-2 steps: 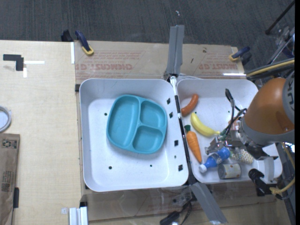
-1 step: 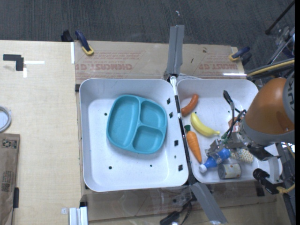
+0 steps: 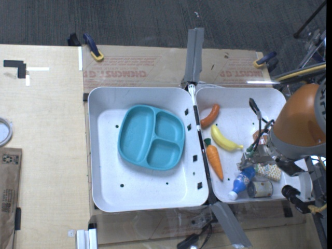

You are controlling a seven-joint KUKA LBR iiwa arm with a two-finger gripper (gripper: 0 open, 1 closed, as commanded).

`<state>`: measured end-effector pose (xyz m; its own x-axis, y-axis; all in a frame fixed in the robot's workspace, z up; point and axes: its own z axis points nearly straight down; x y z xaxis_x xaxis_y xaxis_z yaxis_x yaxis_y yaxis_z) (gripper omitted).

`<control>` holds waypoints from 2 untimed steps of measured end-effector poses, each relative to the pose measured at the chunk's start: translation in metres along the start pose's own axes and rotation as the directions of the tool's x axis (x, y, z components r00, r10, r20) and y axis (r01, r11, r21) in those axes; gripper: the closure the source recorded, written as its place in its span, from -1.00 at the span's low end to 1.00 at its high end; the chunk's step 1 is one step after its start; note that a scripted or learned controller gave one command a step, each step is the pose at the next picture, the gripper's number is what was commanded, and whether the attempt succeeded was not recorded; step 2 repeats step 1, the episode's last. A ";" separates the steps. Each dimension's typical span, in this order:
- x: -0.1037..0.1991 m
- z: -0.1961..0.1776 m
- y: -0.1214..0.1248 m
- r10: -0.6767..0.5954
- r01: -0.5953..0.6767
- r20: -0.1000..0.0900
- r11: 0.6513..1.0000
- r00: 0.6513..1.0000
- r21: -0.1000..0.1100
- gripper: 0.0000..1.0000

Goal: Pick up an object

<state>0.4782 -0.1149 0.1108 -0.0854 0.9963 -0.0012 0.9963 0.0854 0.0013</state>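
Nearest you, a small metal can [image 3: 260, 189] and a blue plastic bottle with a white cap [image 3: 240, 183] lie at the right white bin's [image 3: 236, 98] front edge. Your gripper [image 3: 254, 158] hangs just above them; you cannot tell its grip. Beside lie a yellow banana [image 3: 224, 140], an orange carrot [image 3: 215, 161] and a red-orange sausage [image 3: 209, 116]. A blue divided plate [image 3: 152, 137] sits in the left bin [image 3: 104, 154].

right bin [image 3: 228, 95] crowded near banana [image 3: 226, 140], carrot [image 3: 215, 161], bottle [image 3: 240, 183]; its back corner lies open.
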 end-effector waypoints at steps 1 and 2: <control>0.039 -0.137 0.004 -0.021 0.021 0.000 1.000 1.000 0.002 1.00; 0.039 -0.137 0.004 -0.021 0.021 0.000 1.000 1.000 0.002 1.00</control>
